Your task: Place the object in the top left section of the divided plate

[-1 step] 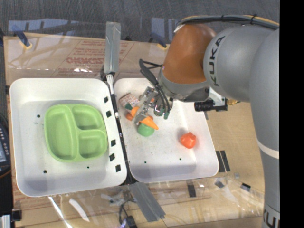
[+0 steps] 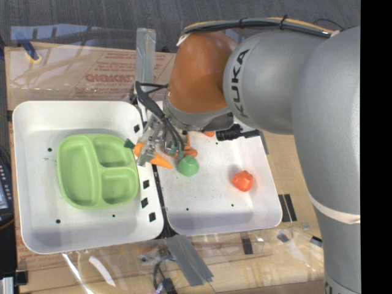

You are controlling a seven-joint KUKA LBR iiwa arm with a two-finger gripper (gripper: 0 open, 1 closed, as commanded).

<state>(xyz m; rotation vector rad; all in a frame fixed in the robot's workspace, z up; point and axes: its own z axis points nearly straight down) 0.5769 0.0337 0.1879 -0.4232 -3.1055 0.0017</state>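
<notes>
Arm (image 2: 257,72): grey KUKA with an orange band above the wrist, reaching in from the right and bent down over the seam between the two bins.
Pincer (image 2: 149,153): low over the inner edge of the right bin, right at the divide; metal fingers point down and to the left. Apart or together: cannot tell, the tips are lost in clutter.
Orange piece (image 2: 160,160): a small, carrot-like thing lying at the pincer tips, partly covered by them; whether it is gripped cannot be made out.
Green ball (image 2: 188,166): round, in the right bin, just beside the orange piece and the pincer, on their right.
Red-orange object (image 2: 242,180): small and lumpy, in the right bin, well apart from the pincer, toward that bin's right side.
Divided plate (image 2: 76,185): light green, rounded, lying flat in the left bin; one long section on its left, two smaller ones on its right. All sections look bare.
Left bin (image 2: 37,225): white, shallow, holds the plate.
Right bin (image 2: 208,216): white, shallow, holds the orange piece, green ball and red-orange object; some dark specks on its floor.
Bench (image 2: 73,72): brown cardboard under clear plastic sheet, grey tape strips at the bin joins above and below.
</notes>
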